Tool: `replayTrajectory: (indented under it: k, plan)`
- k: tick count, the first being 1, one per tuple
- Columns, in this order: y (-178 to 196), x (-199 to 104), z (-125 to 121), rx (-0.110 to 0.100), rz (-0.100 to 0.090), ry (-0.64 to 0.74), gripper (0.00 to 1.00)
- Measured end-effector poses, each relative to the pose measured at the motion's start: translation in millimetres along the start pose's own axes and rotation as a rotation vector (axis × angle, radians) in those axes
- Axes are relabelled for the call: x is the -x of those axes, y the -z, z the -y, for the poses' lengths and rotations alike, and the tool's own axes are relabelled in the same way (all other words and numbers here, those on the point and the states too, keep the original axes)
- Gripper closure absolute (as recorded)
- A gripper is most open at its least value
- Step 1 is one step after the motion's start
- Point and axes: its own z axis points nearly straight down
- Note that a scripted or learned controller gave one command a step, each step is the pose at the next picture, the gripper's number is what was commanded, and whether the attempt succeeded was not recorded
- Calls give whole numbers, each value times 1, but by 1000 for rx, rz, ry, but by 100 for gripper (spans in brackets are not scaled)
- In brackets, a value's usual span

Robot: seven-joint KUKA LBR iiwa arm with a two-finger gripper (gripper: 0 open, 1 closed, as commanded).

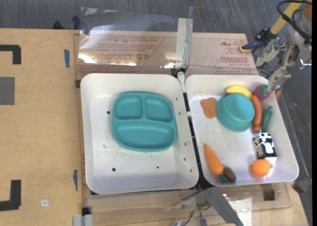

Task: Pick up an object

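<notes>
While hovering at the shallow white right bin's two o'clock corner, the grey metal gripper is probably lining up a pick. Whether it is open or closed, I cannot tell.

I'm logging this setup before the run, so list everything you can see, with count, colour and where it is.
Bins: 2, white, side by side on the bench.
Divided plate: 1, teal, left bin.
Bowl: 1, teal, upside down, right bin.
Carrots: 2, orange, right bin, one beside the bowl, one near the front.
Lemon: 1, yellow, behind the bowl.
Orange: 1, orange, front right corner.
Cow-patterned block: 1, black and white, right side.
Gripper: 1, grey, above the right bin's far corner.
</notes>
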Motion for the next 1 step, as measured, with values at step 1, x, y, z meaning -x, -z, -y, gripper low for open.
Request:
replayTrajectory:
  k: [1]
  plan:
    - [-75, -38, 20, 2, -8, -32, 0]
